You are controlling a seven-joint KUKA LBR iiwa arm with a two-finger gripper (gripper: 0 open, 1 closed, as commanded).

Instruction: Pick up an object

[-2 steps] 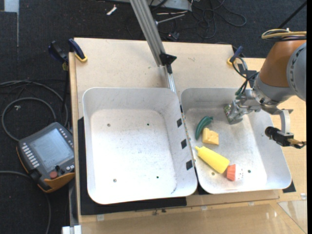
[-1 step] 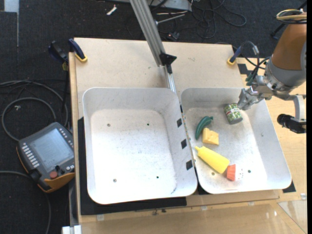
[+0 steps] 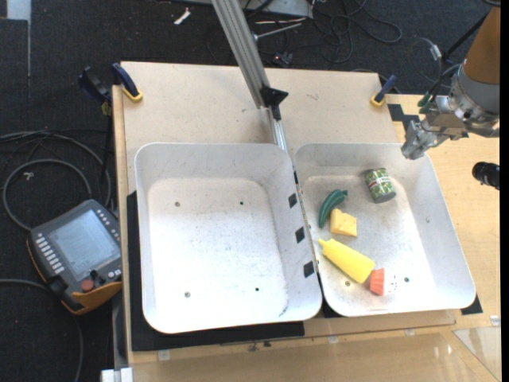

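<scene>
The right-hand shallow white plastic bin [image 3: 445, 237] holds five small things. A short dark green can with a printed label [image 3: 380, 185] lies tipped in the upper part of the bin, its long axis running roughly from upper left to lower right. A curved dark green pepper-shaped toy [image 3: 331, 206] lies left of it, pointing up and to the right. Just below sits a pale yellow wedge like a piece of cheese [image 3: 344, 224]. Lower still, a long yellow plastic piece [image 3: 347, 259] slants from upper left to lower right, its lower end touching a small orange-red and white piece [image 3: 378, 282].

The grey metal pincer [image 3: 413, 145] hangs over the bin's upper right rim, above and to the right of the can and apart from it, well apart from the rest. Nothing shows between its tips; whether it is spread or pressed together I cannot tell.
</scene>
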